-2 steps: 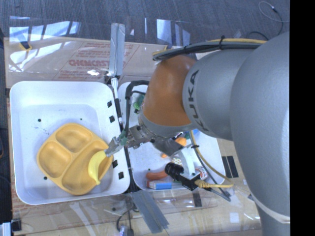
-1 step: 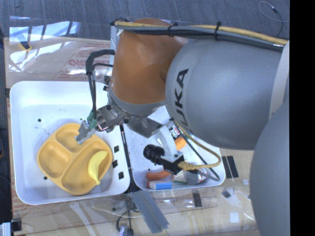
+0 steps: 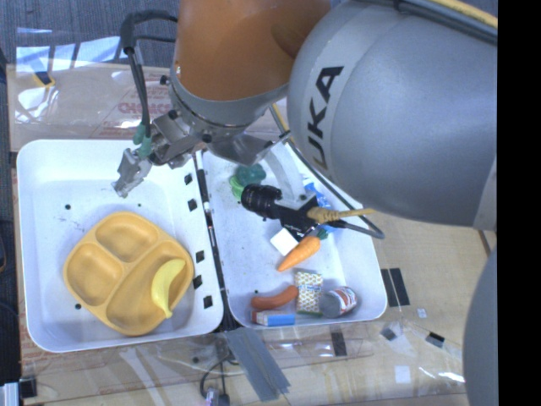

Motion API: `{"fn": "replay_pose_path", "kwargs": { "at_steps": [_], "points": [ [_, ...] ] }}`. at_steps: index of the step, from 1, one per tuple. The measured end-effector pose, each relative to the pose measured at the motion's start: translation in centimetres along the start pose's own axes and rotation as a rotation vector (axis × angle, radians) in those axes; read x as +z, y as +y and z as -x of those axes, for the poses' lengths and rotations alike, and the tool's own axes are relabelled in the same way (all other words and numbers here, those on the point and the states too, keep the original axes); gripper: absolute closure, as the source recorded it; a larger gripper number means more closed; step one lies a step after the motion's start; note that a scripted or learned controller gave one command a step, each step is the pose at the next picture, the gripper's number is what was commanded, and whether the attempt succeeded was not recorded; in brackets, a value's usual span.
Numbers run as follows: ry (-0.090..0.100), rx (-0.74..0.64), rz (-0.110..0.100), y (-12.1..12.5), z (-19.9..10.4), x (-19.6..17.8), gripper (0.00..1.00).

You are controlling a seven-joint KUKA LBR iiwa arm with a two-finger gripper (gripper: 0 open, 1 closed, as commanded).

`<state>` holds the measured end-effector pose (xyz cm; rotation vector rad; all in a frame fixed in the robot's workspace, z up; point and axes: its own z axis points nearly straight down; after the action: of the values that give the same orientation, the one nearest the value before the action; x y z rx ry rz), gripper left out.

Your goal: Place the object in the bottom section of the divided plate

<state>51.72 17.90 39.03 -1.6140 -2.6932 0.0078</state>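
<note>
A yellow divided plate (image 3: 95, 271) lies in the left bin (image 3: 51, 184), towards its front. A yellow banana (image 3: 168, 284) rests in the plate's lower right section, curved along the rim. My gripper (image 3: 128, 174) hangs over the back of the left bin, above and behind the plate, apart from the banana. Nothing shows in its grasp.
The right bin (image 3: 372, 290) holds a carrot (image 3: 300, 252), a white block (image 3: 283, 241), a teal piece (image 3: 249, 175), a sausage (image 3: 275, 297), a patterned packet (image 3: 309, 292), a can (image 3: 340, 301) and a small red and blue item (image 3: 275, 318). The arm's big body covers the back right.
</note>
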Motion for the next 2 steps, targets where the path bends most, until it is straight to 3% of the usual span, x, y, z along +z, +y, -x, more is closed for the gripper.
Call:
{"fn": "replay_pose_path", "kwargs": {
  "at_steps": [1, 2],
  "points": [
    [0.000, -0.001, 0.000, 0.00, -0.02, 0.01, 0.00],
    [-0.001, -0.012, -0.007, 0.23, -0.26, -0.73, 1.00]
  ]
}}
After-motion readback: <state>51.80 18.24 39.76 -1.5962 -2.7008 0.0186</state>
